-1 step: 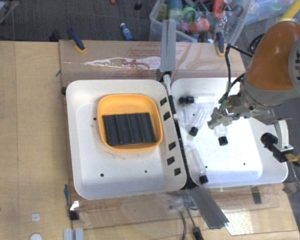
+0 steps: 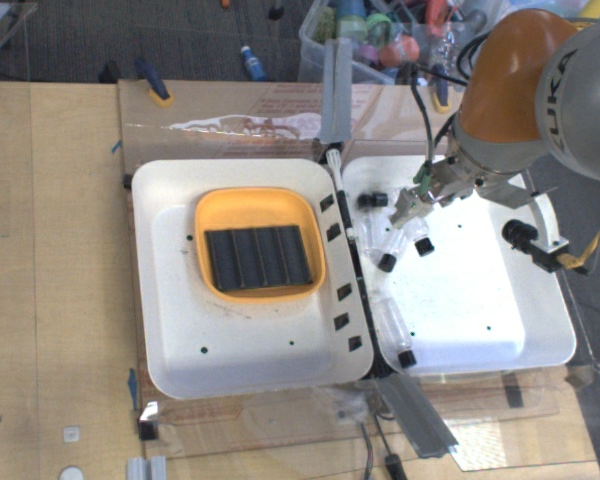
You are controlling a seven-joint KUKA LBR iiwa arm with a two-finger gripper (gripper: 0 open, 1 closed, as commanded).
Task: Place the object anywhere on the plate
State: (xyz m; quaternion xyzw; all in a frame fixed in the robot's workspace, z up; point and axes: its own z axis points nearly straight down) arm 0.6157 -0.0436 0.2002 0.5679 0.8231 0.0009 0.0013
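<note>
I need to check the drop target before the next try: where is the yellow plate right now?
The yellow plate sits in the left bin, toward its upper middle, with a dark ridged block lying on it.

Two shallow white bins sit side by side on the wooden bench [image 2: 50, 268], the left bin [image 2: 170, 353] and the right bin [image 2: 500, 333] parted by a grey divider [image 2: 352, 258]; behind them, a clear plastic tub [image 2: 325, 38] of colourful toys; a blue marker [image 2: 251, 62] lies on the dark floor
</note>
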